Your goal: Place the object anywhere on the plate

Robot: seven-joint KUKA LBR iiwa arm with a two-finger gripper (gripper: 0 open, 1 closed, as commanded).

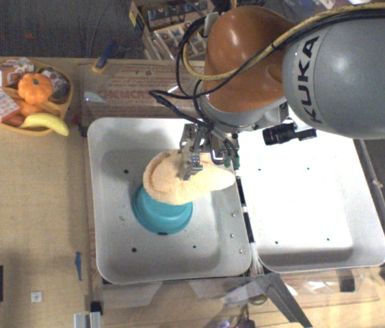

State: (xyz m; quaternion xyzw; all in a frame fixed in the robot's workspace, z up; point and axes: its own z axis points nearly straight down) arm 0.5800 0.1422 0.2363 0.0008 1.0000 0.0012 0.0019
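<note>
A flat, tan, bread-like object lies over the upper part of a blue plate in the left bin. Its right edge sticks out past the plate toward the bin's right wall. My gripper points down onto the top middle of the tan object and appears to touch it. The grey arm with its orange band reaches in from the upper right and hides the bin's back wall behind the gripper.
The right bin stands beside the left one, sharing a narrow divide. A basket with a banana, an orange fruit and small packs sits on the bench at far left. Cables hang around the wrist.
</note>
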